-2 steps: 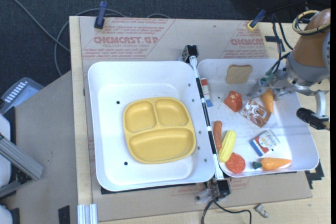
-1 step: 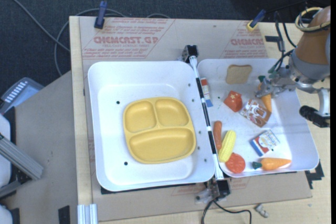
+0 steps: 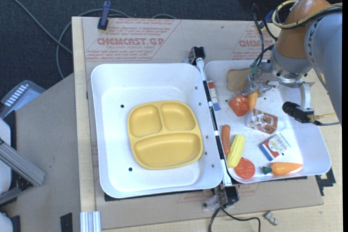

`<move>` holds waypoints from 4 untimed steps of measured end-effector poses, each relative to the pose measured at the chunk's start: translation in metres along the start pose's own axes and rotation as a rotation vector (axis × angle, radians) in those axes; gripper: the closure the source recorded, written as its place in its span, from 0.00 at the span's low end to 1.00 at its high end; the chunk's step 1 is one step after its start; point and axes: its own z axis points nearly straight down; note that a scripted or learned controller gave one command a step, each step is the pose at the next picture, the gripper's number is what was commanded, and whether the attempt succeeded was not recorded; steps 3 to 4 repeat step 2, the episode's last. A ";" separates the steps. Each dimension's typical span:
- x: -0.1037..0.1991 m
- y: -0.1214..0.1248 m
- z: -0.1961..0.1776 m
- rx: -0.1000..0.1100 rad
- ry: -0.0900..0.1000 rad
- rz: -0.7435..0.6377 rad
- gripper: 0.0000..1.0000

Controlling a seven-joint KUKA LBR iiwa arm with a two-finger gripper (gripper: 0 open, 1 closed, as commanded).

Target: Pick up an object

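Note:
My gripper (image 3: 254, 86) is low over the back of the right bin (image 3: 321, 145), reaching in from the right. It is right beside a brown bread slice (image 3: 236, 79) and just above a small orange piece (image 3: 252, 100) and a red strawberry-like toy (image 3: 238, 106). Whether it touches any of them I cannot make out. Further forward in the same bin lie a printed snack packet (image 3: 263, 121), a small red-and-blue packet (image 3: 275, 145), a corn cob (image 3: 235, 150), a sausage (image 3: 225, 139), a red tomato (image 3: 244, 169) and a carrot (image 3: 284, 169).
The left bin (image 3: 109, 89) holds a yellow divided plate (image 3: 163, 134). A marker pen (image 3: 211, 95) lies along the rim between the bins. A black part of the arm (image 3: 296, 112) juts over the right bin's right side. A blue clip (image 3: 103, 15) lies on the board at the back left.

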 end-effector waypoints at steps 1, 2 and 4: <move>0.031 -0.057 0.001 -0.022 0.002 -0.006 1.00; 0.111 -0.048 -0.100 -0.024 0.002 -0.008 1.00; 0.111 -0.048 -0.100 -0.024 0.002 -0.008 1.00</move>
